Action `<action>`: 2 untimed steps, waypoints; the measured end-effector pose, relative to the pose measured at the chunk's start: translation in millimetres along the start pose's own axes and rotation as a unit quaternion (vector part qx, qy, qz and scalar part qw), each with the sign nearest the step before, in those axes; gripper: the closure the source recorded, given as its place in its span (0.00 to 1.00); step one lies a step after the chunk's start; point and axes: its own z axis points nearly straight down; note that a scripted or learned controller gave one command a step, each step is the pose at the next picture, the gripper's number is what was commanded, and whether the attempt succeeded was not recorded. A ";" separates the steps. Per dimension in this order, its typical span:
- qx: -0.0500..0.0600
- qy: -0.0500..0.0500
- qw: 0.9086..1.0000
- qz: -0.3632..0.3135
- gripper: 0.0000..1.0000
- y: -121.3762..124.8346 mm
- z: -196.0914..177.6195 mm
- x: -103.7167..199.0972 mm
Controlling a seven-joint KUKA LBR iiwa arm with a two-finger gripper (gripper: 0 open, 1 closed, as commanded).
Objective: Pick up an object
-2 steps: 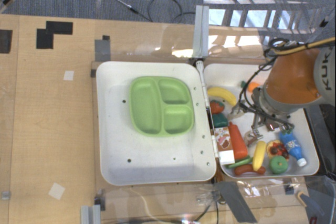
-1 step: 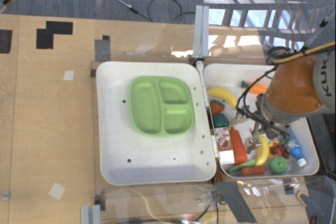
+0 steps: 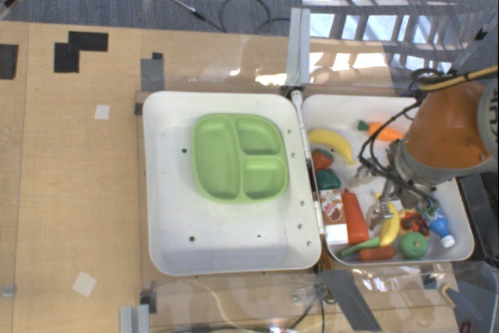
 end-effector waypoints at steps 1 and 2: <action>-0.001 0.002 0.999 0.054 0.00 -26.1 3.8 -88.0; 0.000 0.004 0.987 0.158 0.00 -72.3 1.6 0.8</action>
